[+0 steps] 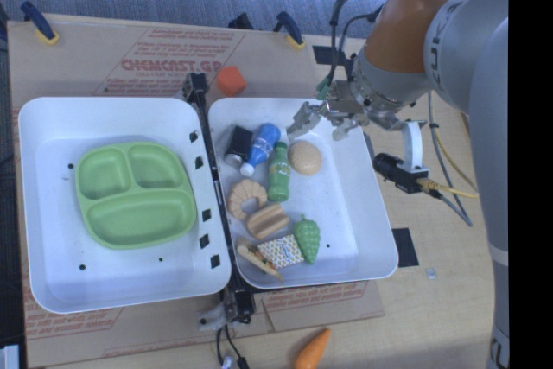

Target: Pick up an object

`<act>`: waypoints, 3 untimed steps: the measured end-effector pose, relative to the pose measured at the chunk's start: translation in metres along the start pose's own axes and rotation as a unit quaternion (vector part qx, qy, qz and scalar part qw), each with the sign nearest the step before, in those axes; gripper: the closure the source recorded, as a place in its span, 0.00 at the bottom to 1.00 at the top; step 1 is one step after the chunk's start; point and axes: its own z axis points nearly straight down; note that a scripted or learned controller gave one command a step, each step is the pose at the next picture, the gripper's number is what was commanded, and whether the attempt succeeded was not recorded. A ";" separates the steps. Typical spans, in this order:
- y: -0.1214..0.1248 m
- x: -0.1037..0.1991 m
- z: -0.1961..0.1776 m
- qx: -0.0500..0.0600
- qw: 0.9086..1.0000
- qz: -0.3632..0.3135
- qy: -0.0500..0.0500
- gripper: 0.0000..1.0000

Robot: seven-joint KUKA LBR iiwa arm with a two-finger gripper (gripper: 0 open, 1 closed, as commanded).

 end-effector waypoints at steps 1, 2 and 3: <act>0.015 0.020 0.109 0.002 1.000 0.000 0.000 0.00; 0.039 0.032 0.137 -0.007 1.000 0.000 -0.001 0.00; 0.039 0.033 0.127 -0.005 1.000 -0.002 -0.001 1.00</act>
